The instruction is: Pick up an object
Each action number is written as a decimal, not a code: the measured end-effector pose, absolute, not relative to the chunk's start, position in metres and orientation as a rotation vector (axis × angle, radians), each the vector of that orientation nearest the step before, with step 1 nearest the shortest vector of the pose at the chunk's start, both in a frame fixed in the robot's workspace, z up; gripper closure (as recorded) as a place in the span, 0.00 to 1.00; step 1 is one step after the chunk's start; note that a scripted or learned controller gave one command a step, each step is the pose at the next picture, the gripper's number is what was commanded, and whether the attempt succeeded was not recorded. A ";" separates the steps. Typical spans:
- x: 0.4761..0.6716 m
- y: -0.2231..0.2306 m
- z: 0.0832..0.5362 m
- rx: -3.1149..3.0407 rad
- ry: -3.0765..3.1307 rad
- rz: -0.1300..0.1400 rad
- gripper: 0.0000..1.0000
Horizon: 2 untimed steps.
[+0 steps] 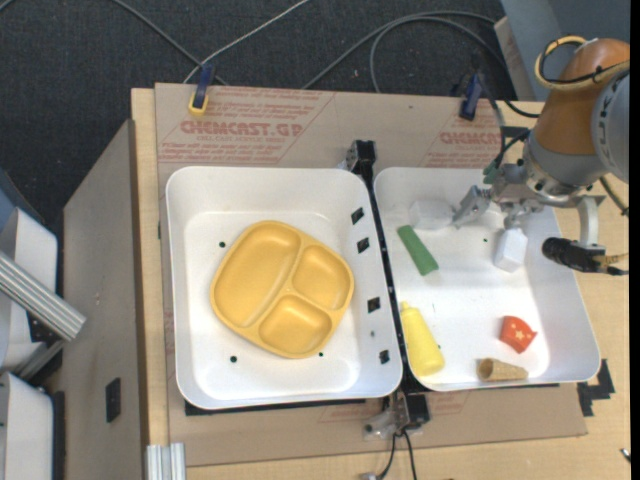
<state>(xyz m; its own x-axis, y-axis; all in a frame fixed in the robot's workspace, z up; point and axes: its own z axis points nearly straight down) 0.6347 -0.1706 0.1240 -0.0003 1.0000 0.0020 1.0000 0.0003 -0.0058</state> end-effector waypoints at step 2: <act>0.636 -0.170 0.097 -2.220 -2.223 -0.001 1.00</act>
